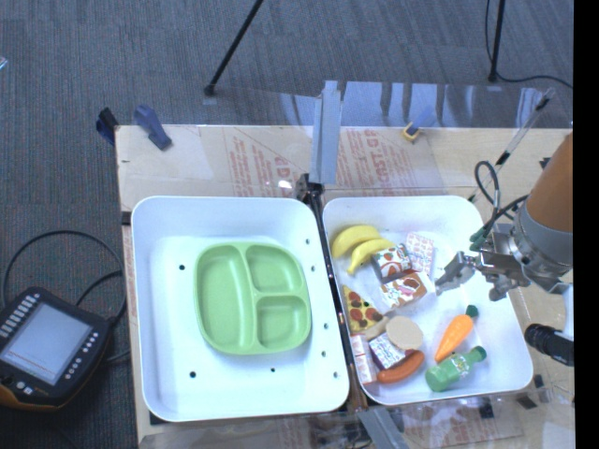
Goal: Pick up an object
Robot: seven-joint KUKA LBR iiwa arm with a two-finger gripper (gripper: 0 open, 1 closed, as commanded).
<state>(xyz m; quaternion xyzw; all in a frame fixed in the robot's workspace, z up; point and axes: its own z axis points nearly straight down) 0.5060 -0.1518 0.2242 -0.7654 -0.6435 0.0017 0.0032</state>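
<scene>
While the hand (477, 274) hovers spread and holding nothing above the right bin (487, 215), you have the toys lying under it: banana (360, 244) toward the table's back edge, carrot (455, 334) and green bottle (456, 369) toward the front-right corner. Left bin (159, 251) carries a green divided plate (253, 296).

Bench on grey carpet, cam looking down at a slant.

I see dark grey ribbed carpet (112, 45) across the top & left. Two thin black stand legs (241, 36) (497, 26) cross it near the top. The bench top (215, 162) is pale wood w/ red printed lettering under a clear sheet; a blue tape scrap (152, 127) sits at its back-left corner. A grey upright post (327, 134) stands at mid-bench. On the floor at left lies a teach pendant (47, 344) w/ lit screen, black cable (37, 255) looping above it. Light is even, w/ glare on the clear sheet.
</scene>
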